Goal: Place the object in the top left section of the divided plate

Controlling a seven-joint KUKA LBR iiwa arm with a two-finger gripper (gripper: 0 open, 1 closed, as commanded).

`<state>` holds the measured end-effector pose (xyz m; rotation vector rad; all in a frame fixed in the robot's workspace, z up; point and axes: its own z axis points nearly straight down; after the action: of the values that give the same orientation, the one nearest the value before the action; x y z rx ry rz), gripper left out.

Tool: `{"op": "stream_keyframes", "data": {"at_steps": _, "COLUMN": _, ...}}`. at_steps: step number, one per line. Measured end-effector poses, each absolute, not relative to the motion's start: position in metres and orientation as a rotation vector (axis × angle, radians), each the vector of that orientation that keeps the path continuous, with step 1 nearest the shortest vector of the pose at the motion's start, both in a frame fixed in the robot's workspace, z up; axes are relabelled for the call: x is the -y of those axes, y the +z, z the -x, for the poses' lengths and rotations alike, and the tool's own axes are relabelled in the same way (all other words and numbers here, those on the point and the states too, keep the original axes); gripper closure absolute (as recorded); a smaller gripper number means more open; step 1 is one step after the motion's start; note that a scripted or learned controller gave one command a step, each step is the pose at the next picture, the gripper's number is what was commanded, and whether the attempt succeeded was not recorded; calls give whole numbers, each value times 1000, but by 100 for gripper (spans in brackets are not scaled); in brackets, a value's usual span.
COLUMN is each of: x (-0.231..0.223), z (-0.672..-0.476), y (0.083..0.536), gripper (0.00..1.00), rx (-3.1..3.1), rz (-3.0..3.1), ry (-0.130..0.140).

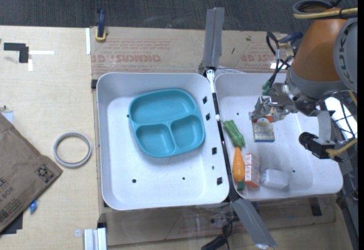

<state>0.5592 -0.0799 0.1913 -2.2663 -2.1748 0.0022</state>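
Two white bins sit side by side before you. In the right bin (296, 183) the gripper (265, 111) hangs just above a small white and blue carton (264, 131), which lies on the bin floor right below it; you cannot tell how the claw stands. That bin also holds a green vegetable (233, 132), a carrot (238, 166), a packet (252, 170) and a white piece (274, 178). The left bin (114, 186) holds the blue divided plate (166, 122). The arm (321, 52) reaches in from the right, bent down over the carton.
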Motion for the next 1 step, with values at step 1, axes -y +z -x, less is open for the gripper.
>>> {"op": "stream_keyframes", "data": {"at_steps": 1, "x": -6, "z": -548, "y": 201, "gripper": 100, "rx": 2302, "rz": 2134, "ry": 5}}
